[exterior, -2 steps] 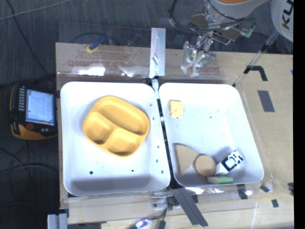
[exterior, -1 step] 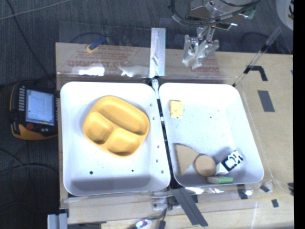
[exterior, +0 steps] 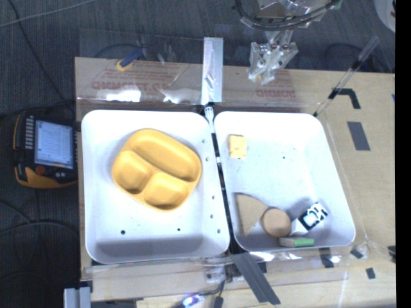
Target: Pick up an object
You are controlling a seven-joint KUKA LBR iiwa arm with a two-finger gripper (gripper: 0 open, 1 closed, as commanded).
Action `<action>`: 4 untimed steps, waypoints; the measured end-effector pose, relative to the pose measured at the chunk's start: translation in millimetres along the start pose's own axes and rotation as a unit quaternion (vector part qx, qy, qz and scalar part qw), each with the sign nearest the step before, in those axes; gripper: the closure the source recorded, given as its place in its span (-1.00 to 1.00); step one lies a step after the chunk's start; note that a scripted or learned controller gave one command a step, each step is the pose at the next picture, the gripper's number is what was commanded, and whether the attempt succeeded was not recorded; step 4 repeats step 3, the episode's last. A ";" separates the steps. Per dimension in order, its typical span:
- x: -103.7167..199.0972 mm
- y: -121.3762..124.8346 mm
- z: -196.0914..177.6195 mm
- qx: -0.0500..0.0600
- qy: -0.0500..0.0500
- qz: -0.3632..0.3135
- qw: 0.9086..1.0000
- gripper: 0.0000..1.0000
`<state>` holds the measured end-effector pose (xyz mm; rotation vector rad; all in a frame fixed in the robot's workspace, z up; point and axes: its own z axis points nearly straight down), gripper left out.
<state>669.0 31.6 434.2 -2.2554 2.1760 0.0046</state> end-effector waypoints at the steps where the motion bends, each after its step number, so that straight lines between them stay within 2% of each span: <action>1: 28.3 1.1 16.2 -0.001 0.001 -0.140 0.990 1.00; 2: 12.8 0.6 0.5 -0.001 0.000 -0.296 0.955 1.00; 3: 35.0 1.3 0.8 -0.002 0.000 -0.383 0.924 1.00; 4: 35.0 1.3 0.8 -0.002 0.000 -0.383 0.924 1.00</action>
